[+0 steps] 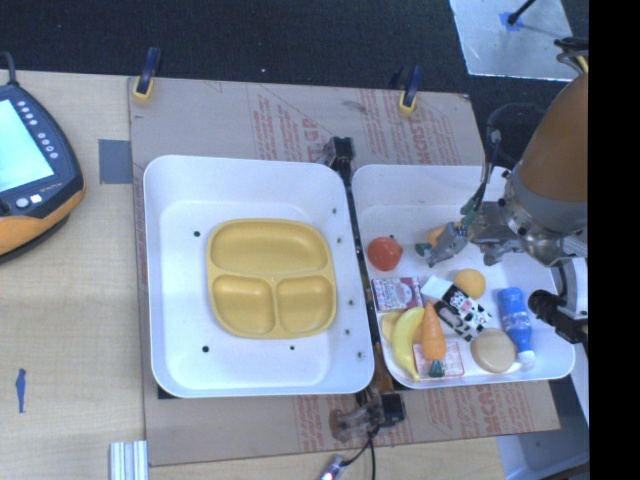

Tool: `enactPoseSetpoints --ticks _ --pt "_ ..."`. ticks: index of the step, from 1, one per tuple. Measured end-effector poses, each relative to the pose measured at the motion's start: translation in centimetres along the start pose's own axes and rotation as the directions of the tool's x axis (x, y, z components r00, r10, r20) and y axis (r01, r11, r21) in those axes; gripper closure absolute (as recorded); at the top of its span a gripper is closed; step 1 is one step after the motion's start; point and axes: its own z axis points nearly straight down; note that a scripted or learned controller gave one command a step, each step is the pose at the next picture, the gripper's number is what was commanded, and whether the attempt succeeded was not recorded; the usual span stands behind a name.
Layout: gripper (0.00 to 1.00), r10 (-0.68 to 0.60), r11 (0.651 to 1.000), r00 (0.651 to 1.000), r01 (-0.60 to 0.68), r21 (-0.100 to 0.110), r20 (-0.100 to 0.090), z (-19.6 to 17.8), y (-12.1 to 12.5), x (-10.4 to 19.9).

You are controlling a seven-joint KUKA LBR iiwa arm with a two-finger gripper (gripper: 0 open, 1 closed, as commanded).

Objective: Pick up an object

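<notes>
**Still searching: arm hangs over a crowded right-hand bin**

Broadly, the surface [80, 328] is a pale wooden top with a cardboard sheet [260, 118] clipped down across it, probably so the two bins keep their places. The left bin [165, 268] fills the centre of the frame and holds a yellow divided tray [270, 273] lying flat in its middle, apart from the walls. The right bin [400, 183] sits just beside it, in the right half of the frame, and carries all the loose things, crowded toward its lower part, so any pick has to come from there.

The arm [560, 158] enters at the right edge of the frame, its orange band above a grey wrist, leaning over the bin's upper right. Its jaws [450, 240] sit at the end of a dark metal linkage pointing left, near a small orange-and-dark piece; whether they are apart or closed I cannot tell, and nothing can be seen between them.

Candidate objects: a banana [403, 340] touching a carrot [431, 334] in the lower part of the bin, a blue bottle [515, 318] at lower right, a tan round piece [492, 351] beside it, a black-and-white toy [464, 311], a yellow lemon-like piece [468, 283] and a red tomato [384, 253] standing clear at the bin's left. By my judgement the tomato, being isolated, offers the easiest grasp.
</notes>
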Motion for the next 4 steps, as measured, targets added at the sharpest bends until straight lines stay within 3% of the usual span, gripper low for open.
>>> enactPoseSetpoints --ticks 1,2,3,4 --pt "0.00 -0.002 1.000 1.000 0.002 -0.001 0.001 10.3 -0.3 -4.4" --pt "0.00 -0.003 1.000 1.000 0.003 0.000 0.002 11.8 4.8 0.0" --pt "0.00 0.002 1.000 1.000 -0.002 -0.002 0.000 11.8 10.1 -0.5" --pt "1.00 0.000 1.000 1.000 0.000 0.000 -0.001 10.8 10.1 -0.6"
